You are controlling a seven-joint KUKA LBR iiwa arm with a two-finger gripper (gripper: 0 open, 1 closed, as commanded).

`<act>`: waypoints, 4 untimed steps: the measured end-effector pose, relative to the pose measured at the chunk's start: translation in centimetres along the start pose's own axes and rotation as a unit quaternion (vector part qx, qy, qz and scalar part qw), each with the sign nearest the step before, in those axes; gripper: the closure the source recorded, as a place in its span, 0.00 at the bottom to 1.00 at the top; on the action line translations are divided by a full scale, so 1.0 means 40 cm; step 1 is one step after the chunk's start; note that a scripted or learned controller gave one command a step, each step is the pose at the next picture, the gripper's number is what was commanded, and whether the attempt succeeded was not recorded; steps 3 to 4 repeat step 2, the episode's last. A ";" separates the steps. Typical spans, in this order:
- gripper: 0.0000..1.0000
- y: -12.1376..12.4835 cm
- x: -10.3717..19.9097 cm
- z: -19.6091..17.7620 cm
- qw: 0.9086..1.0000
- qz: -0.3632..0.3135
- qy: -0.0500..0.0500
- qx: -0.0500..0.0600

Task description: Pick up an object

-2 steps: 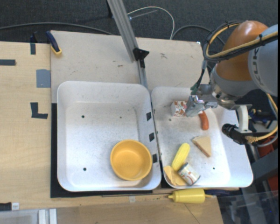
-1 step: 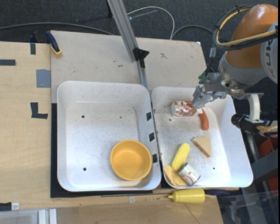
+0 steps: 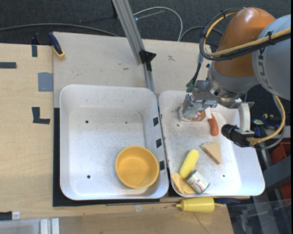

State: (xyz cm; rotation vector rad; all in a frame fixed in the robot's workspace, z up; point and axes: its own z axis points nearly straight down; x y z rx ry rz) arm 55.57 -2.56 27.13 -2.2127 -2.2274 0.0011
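gripper (image 3: 192, 112) low in right bin (image 3: 244, 179) | finger state: cannot tell, tips blurred | orange-red object (image 3: 212, 125) just right of fingers, partly hidden by wrist | sandwich wedge (image 3: 212, 152), corn cob (image 3: 188, 163) nearer camera

The grey arm (image 3: 273, 43) comes in from the right side of the camera view, its broad orange band (image 3: 241, 38) bulging just above the wrist. Yellow and black cables (image 3: 219, 26) loop around the band and trail off along the arm toward the right. Below the band the wrist turns downward and ends in the metal pincer (image 3: 191, 112), which points down, with its tips low in the upper left part of the right-hand bin (image 3: 234, 179). The pincer body is grey and boxy, seen at a slant from above. A black fitting (image 3: 237, 133) juts out beside the wrist on the right.
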 end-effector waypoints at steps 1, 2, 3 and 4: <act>1.00 -0.044 0.112 0.013 1.000 0.001 0.000 0.001; 1.00 -0.058 0.248 0.029 1.000 0.000 0.000 0.001; 1.00 -0.058 0.248 0.029 1.000 0.000 0.000 0.001; 1.00 -0.058 0.248 0.029 1.000 0.000 0.000 0.001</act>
